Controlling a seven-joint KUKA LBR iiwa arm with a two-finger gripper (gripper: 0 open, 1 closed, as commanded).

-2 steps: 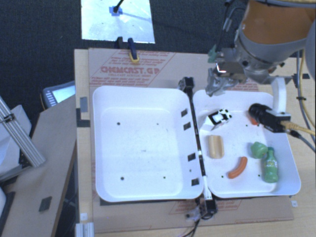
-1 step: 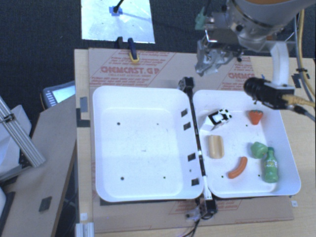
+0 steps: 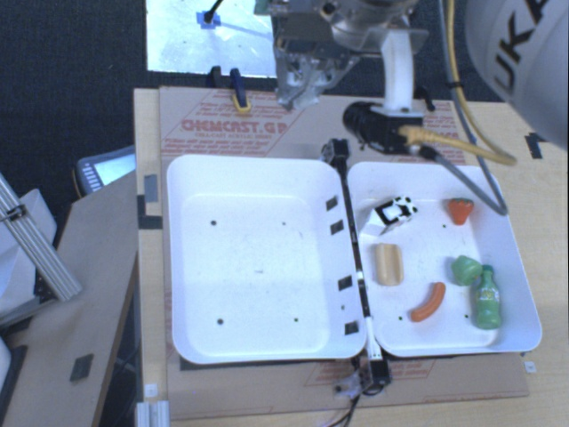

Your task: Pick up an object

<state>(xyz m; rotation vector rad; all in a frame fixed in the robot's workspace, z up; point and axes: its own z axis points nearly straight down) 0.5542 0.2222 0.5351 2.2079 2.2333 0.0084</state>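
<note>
Hanging high behind the bins, the gripper (image 3: 298,87), finger state impossible to tell, is needing to descend squarely over the sausage (image 3: 428,302) in the right bin (image 3: 516,265).

A dark carpeted floor (image 3: 71,52) surrounds the wooden bench (image 3: 147,132), with a bright panel (image 3: 191,43) behind.

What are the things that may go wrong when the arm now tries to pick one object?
The green bottle and green lump touch near the right bin wall, so fingers may catch both or hit the rim. The gripper hangs beyond the bins, so a long travel may land off target. The sausage may roll away.
</note>
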